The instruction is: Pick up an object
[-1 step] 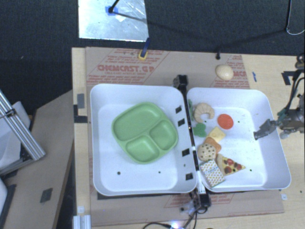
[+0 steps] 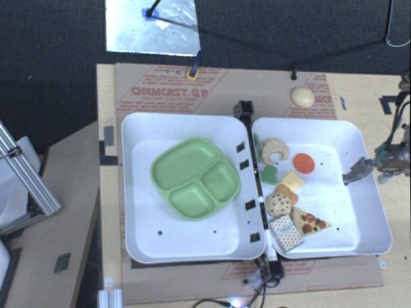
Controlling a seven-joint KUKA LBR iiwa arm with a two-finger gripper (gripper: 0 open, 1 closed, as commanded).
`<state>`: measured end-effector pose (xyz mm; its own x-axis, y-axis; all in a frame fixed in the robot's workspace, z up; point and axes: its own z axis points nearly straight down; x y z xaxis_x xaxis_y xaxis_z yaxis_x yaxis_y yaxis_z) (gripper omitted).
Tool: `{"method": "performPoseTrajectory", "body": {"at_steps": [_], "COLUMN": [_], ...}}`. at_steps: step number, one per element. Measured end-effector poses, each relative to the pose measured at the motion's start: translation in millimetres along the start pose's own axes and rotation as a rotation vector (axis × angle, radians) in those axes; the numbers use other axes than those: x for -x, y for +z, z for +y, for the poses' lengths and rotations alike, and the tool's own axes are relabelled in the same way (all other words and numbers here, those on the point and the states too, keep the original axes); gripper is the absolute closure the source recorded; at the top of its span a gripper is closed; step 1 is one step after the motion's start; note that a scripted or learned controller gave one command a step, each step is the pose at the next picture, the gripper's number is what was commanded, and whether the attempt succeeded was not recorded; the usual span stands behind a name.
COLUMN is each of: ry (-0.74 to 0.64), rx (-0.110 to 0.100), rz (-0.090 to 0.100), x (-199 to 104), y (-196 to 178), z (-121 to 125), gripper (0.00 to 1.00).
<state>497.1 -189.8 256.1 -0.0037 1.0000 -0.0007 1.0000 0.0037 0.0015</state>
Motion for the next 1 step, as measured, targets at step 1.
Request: {"method": "performPoseTrajectory", "body": {"at_steps": [1], "ry": [0.003], "rx": [-0.002], "rz": [0.001], "x": [6.8], "y": [54.7], "z": [-6.4], "gripper": [0.0]}}
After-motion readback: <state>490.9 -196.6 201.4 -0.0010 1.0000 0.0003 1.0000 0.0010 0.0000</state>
